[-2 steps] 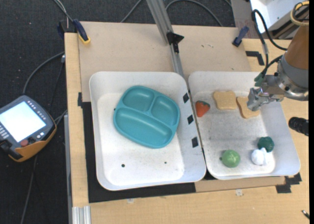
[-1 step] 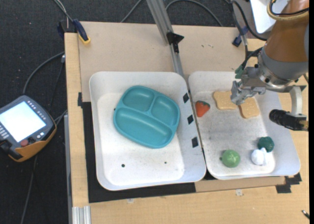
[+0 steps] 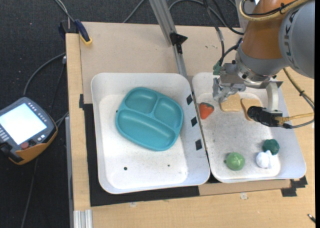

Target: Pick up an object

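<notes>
The right bin (image 3: 250,137) holds a small red-orange piece (image 3: 206,110) at its left wall and two tan, bread-like pieces (image 3: 231,105) (image 3: 249,106) near its back. A green ball (image 3: 234,160), a white lump (image 3: 263,160) and a dark green piece (image 3: 271,146) lie near its front. My gripper (image 3: 222,91) hangs over the back left of this bin, just above the left tan piece and up and right of the red-orange piece. I see nothing held in it.
A teal divided plate (image 3: 150,118) lies in the left bin (image 3: 107,172). A slanted metal pole (image 3: 162,7) runs down to the gap between the bins. A black connector with a yellow cable (image 3: 265,116) hangs off the arm over the right bin. A handheld pendant (image 3: 22,129) sits far left.
</notes>
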{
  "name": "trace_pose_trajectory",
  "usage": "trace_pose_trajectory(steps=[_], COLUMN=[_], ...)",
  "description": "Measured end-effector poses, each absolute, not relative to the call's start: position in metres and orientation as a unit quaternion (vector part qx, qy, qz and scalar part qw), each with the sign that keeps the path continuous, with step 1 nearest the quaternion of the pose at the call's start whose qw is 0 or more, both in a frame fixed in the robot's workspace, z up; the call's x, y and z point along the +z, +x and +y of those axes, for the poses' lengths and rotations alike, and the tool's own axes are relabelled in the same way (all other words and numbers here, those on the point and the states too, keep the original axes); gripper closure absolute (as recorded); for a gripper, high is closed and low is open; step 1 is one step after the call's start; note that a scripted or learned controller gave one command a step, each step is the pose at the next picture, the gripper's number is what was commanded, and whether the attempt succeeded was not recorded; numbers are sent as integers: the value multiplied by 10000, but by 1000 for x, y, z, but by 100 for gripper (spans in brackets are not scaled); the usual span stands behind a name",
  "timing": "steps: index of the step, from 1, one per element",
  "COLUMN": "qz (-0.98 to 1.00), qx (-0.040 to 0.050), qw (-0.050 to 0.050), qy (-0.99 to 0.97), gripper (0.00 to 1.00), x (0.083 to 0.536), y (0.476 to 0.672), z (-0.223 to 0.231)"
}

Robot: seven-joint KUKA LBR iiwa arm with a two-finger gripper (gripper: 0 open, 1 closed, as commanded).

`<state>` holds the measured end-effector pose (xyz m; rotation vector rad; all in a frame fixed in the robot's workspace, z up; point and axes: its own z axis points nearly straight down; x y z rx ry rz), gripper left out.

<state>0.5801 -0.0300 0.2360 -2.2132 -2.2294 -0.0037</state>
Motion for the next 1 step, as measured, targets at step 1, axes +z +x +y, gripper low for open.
trace_pose_trajectory(steps=[1], qz=[-7096], qx=[-12], qw=[2], qy=[-7046], gripper=[100], x=[223], y=[598], z=[24])
